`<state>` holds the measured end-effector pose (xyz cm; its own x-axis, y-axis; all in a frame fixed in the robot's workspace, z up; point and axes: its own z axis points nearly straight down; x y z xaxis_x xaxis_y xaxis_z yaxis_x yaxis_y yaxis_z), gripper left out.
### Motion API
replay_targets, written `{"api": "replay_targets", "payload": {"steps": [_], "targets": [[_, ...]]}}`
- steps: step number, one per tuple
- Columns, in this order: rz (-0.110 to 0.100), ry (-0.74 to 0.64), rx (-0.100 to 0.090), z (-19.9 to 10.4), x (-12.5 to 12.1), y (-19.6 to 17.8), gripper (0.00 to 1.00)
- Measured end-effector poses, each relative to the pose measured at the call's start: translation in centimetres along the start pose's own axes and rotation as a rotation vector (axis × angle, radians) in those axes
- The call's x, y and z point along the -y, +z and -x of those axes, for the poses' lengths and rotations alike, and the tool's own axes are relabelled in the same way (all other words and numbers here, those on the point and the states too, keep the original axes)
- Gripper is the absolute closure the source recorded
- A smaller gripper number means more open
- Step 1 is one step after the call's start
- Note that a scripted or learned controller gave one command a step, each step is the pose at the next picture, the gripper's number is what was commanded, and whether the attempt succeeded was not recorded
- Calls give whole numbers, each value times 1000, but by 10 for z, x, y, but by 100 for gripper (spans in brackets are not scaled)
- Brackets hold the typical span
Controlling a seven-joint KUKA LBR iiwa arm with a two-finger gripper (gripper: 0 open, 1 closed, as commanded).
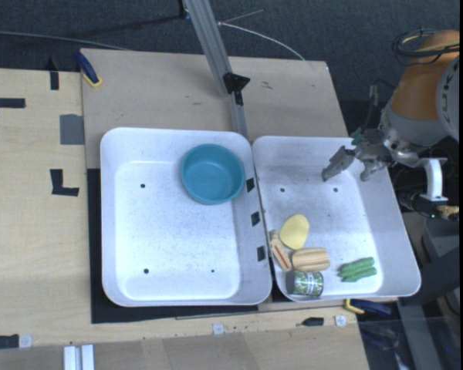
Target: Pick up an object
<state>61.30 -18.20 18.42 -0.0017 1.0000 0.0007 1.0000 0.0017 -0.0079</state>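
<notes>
Reaching in from the right, arm hanging over the far right corner of the right bin, orange band showing above the wrist. Gripper pointing down and leftward over the bin's upper floor, fingers standing apart, nothing between them. Hovering well apart from the objects, which are bunching at the near end of that bin.

Sitting there: a yellow piece near the dividing wall, a hot dog just below it, a striped bit touching the left wall, a green can tucked against the near rim, and a green pod lying a little to the right, clear of the others. Leaving plenty of bare floor in the upper half of the right bin, right under the gripper.

Over in the left bin, a blue bowl sitting upright near the far right corner, close to the shared wall, the remaining floor lying bare.

Slanting down from the top, a grey pole ending at the gap between the bins. No readable writing; can label too small to make out.
</notes>
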Motion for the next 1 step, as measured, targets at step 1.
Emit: {"api": "replay_targets", "payload": {"steps": [1], "targets": [[2, 0, 0, -7, 7, 49, 0]]}}
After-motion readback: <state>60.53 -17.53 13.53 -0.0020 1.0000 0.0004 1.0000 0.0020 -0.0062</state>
